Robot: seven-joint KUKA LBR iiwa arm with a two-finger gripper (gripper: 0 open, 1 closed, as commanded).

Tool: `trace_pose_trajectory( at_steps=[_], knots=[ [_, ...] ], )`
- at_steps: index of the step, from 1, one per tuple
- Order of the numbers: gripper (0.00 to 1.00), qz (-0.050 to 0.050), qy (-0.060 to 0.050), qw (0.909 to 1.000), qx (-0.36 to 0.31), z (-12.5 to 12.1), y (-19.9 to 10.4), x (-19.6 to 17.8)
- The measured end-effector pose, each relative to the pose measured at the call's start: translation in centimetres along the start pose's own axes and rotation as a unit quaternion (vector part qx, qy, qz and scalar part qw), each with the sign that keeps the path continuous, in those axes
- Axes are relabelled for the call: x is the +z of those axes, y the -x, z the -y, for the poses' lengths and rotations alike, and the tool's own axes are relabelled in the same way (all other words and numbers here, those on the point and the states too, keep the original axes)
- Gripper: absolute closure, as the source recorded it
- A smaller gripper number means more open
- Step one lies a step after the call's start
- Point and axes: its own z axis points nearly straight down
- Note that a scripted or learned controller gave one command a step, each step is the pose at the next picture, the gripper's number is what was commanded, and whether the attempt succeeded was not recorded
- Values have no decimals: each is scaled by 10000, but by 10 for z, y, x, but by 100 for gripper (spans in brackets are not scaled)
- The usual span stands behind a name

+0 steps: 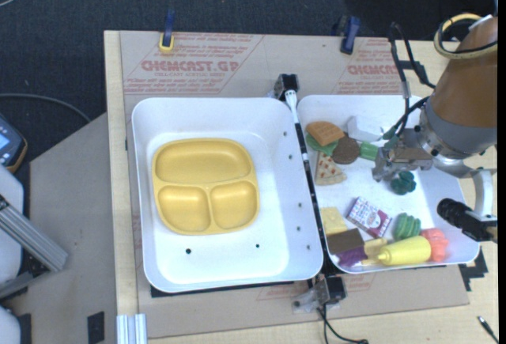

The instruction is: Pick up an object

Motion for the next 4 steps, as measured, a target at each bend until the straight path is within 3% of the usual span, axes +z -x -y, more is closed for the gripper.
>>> trace_pose_trajectory(
  at_steps=[1, 2, 3, 4],
  knots=[
    [100, 19, 45, 10000, 3, -10, -2, -17],
    [100, 7, 1, 10000, 11, -9, -5, 4],
    [100, 16, 41, 10000, 3, -11, -13, -8],
    [100, 8, 21, 10000, 13, 0, -6, -12]
  ],
)
